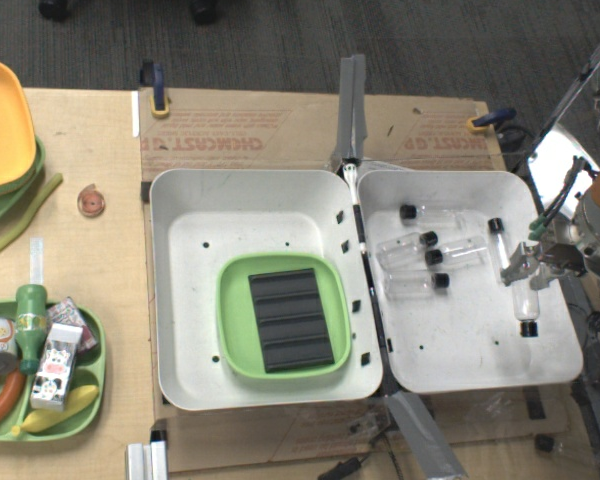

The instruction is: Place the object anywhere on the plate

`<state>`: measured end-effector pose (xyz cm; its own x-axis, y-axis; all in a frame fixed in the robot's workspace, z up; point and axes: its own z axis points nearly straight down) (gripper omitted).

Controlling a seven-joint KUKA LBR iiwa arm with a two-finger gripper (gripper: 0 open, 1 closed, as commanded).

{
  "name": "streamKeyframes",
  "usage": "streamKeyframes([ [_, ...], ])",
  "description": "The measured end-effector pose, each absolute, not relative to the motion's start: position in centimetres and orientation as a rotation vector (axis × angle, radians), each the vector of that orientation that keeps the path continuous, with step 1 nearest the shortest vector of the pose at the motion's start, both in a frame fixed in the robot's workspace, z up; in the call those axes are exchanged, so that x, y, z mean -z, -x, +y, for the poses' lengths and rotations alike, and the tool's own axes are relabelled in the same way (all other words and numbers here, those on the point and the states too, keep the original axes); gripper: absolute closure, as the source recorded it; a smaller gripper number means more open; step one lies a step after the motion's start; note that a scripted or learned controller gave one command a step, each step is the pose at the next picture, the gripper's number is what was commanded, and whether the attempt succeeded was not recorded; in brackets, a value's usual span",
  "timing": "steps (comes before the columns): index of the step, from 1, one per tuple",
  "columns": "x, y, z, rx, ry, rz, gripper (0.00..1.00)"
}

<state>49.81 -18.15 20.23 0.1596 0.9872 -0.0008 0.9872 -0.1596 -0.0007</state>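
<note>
White right bin [480,363], tool [528,268] low at its right edge, vials [430,251] nearby

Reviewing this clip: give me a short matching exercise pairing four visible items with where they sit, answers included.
Things:
1. green plate
2. clear vials
3. claw
4. yellow plate

Places:
A. right bin, near its right rim
B. far left edge of the bench
C. left bin
D. right bin, upper middle

Pairs: 1-C, 2-D, 3-A, 4-B

Grey metal gripper [528,265] at right bin edge, dark cables above (orange patch behind).
</note>
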Motion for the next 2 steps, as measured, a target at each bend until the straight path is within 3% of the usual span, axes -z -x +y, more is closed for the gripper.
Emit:
streamKeyframes([
  [1, -20.2, -49.8, -18.1, -0.002, 2.392, -2.037, 0.00],
  [2, -26.9, -47.8, -20.6, -0.004, 2.438, -1.982, 0.00],
])
